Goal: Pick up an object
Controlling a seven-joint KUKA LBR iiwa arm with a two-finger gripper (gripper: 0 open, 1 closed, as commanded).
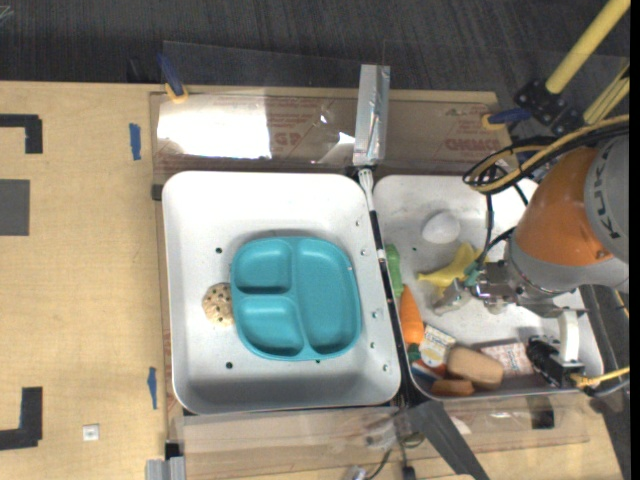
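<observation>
The arm (565, 223) covers part of the right bin (400, 193), and the picture's right edge cuts the arm off. The gripper (462, 293) is too small to read; it may be touching the yellow thing (452, 268).

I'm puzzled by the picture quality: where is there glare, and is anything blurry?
Camera view: glare whitens the clear panel behind the left bin; the right bin looks washed out; the teal tray reads sharp; the hand looks soft among clutter.

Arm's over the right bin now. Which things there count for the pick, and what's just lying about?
For the pick: gripper in the right bin, beside the yellow banana-like piece; orange carrot; bread roll; white round piece.

Lying about: teal divided plate and cookie in the left bin.
</observation>
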